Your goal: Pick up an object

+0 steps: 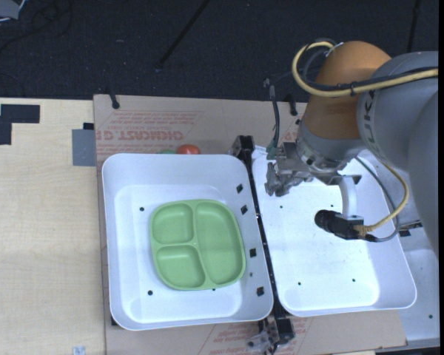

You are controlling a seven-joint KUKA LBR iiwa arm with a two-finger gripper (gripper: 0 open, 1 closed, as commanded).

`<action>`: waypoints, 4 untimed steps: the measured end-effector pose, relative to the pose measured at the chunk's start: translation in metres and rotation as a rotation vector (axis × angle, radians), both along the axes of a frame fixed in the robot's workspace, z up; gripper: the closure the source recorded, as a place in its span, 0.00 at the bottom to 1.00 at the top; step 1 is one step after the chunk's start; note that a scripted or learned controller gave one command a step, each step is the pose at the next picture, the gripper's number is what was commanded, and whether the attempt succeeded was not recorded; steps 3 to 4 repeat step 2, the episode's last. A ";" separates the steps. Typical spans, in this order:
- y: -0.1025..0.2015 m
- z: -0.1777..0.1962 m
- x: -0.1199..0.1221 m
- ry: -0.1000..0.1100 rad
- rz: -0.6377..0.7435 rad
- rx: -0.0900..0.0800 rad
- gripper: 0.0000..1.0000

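Observation:
A light green divided plate (197, 244) with three compartments lies flat in the left bin (126, 198). My gripper (276, 184) hangs over the far left corner of the right bin (333, 287), close to the black divider between the bins. It is to the right of the plate and apart from it. Nothing shows in its grasp. A small red-orange object (188, 150) sits just behind the left bin's far rim, partly hidden by it.
A black connector (337, 223) on a yellow cable from the arm hangs over the middle of the right bin. The grey arm and its orange band (348, 87) cover the far right. Clips (245, 148) line the black divider. Cardboard lies under the bins.

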State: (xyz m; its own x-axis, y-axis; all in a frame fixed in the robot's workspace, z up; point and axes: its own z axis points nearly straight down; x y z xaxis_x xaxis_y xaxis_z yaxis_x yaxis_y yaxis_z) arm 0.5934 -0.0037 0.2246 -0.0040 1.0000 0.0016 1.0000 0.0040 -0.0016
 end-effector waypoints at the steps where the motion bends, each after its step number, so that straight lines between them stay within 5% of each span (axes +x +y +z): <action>1: 0.041 -0.001 0.022 0.000 -0.001 -0.001 1.00; 2: 0.089 -0.010 0.033 0.001 0.000 -0.001 1.00; 4: 0.089 -0.010 0.033 0.001 0.000 -0.001 1.00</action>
